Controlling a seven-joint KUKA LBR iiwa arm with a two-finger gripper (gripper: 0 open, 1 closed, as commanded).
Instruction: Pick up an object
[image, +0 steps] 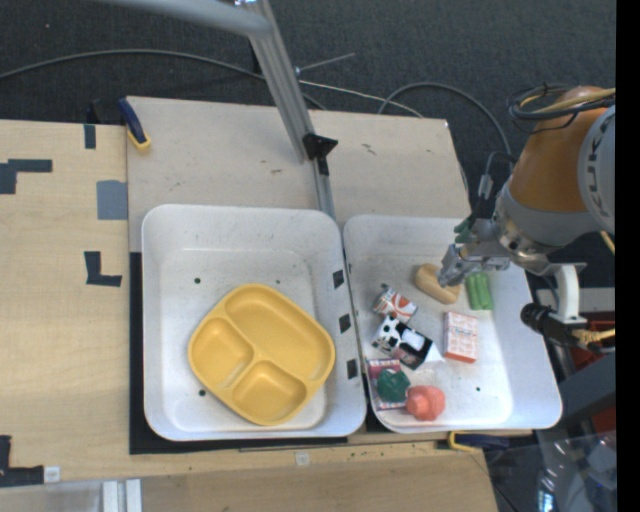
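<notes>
1. The desk (230, 160) carries two shallow white bins side by side: the left bin (170, 240) and the right bin (500, 400).
2. The left bin holds one item, a yellow divided tray (262, 352). The tray has three compartments and lies flat, turned at a slant, in the lower middle of the bin.
3. The right bin holds several small objects, listed below.
4. A tan rounded object (434, 284) lies in the upper middle of the right bin.
5. A green cylindrical object (481, 292) lies just to the right of the tan object, its long axis running up and down the view.
6. A small pink-and-white carton (461, 337) lies flat below the green object.
7. A small red-and-white item (396, 302) lies near the bin's left wall, with a black-and-white item (403, 342) just below it.
8. A dark green object (391, 382) and a red rounded object (426, 402) lie beside each other in the bin's lower left corner.
9. The arm (560, 170) enters from the right. The end effector (462, 262) sits low over the right bin, directly above the tan and green objects.
10. Whether the end effector is released or clenched cannot be told from this view, and no object is seen to be grasped.
</notes>
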